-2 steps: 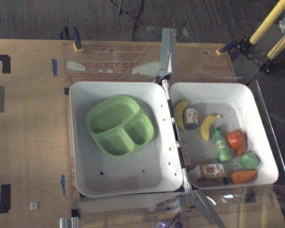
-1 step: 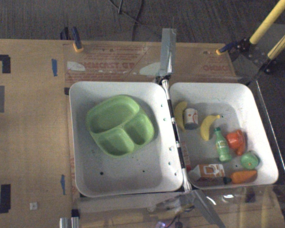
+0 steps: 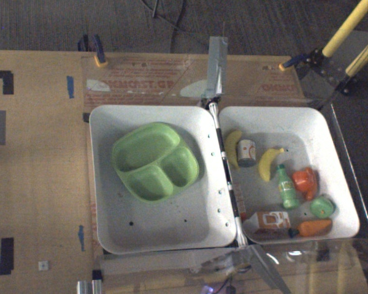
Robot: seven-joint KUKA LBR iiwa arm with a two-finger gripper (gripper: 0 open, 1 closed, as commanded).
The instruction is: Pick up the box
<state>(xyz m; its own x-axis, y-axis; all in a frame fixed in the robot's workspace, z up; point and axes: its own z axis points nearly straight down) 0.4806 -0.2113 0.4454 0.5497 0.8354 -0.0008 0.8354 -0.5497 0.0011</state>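
Lying in the right bin (image 3: 331,127), the box (image 3: 270,220) touches a carrot (image 3: 313,228).

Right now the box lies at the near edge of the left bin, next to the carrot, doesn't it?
Not quite: the bin is wrong. The camera view shows the box lying at the near edge of the right bin, next to the carrot. The left bin holds the green divided plate instead.
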